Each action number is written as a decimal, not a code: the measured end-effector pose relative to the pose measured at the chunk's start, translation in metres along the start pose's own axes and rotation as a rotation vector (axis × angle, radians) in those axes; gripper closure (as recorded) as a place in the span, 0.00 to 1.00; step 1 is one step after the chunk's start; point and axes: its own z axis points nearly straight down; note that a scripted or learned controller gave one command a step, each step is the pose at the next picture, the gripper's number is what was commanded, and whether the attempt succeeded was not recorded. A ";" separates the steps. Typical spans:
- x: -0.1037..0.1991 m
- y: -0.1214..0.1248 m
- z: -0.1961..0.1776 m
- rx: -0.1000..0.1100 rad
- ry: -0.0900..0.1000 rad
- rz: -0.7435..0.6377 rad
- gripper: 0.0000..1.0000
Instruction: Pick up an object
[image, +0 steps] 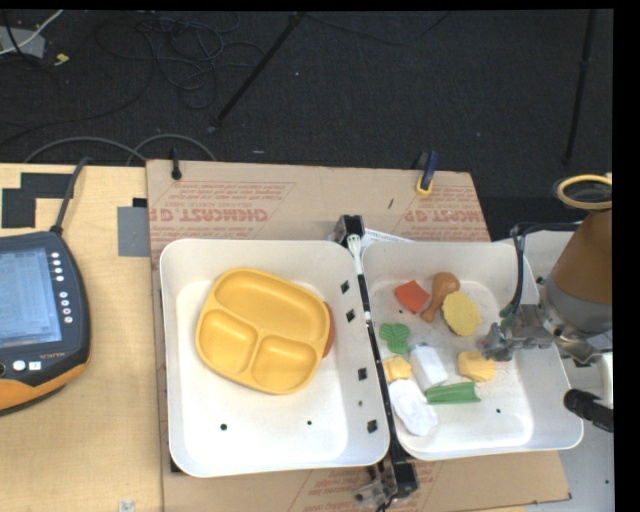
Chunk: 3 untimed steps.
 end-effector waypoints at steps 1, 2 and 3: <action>0.085 0.052 -0.063 -0.002 0.003 -0.009 1.00; 0.118 0.007 -0.160 -0.001 0.003 -0.003 1.00; 0.059 -0.024 -0.133 0.009 0.001 0.006 1.00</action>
